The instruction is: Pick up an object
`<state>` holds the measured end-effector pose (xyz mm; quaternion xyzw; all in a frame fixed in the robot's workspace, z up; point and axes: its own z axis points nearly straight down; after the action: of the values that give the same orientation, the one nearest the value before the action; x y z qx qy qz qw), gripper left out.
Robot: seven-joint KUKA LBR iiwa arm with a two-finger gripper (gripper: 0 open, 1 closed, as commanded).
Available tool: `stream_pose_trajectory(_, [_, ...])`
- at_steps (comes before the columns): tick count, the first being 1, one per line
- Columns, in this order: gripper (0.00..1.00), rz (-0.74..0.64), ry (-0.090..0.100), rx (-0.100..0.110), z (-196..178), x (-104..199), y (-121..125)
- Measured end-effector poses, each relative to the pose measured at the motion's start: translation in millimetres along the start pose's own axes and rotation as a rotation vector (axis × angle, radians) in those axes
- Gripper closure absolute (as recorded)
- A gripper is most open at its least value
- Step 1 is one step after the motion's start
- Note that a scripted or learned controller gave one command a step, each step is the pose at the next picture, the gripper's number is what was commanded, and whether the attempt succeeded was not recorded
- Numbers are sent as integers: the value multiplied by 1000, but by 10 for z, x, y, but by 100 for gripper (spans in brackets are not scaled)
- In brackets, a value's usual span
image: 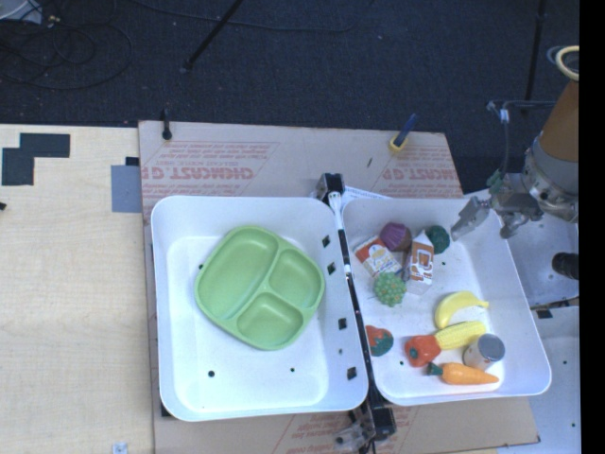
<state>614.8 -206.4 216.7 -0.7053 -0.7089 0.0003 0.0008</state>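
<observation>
Gripper (493, 216): fingers spread, nothing between them, over the right bin's (515, 282) far right edge.
Nearest items: dark green piece (437, 237), purple piece (395, 235), carton (421, 258), broccoli (389, 289).
Near end of bin: banana (459, 305), corn (460, 334), can (484, 351), carrot (463, 375), red pepper (422, 350).
Left bin (184, 291): green divided plate (261, 287), well apart from the gripper.

Dark blue carpet floor (312, 45) crossed by black cables (66, 36), pale wooden worktop (66, 301) with grey patches, cardboard sheet (284, 159) printed in red, even overhead light
</observation>
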Motion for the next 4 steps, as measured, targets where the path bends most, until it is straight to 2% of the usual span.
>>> stream_pose_trajectory(1, [0,4,0,0,1103,606,68])
stream_pose_trajectory(2, [100,3,1,3,1012,605,62])
stream_pose_trajectory(3, [100,5,-2,-2,-83,117,-126])
stream_pose_trajectory(4, [100,3,1,1,-94,735,295])
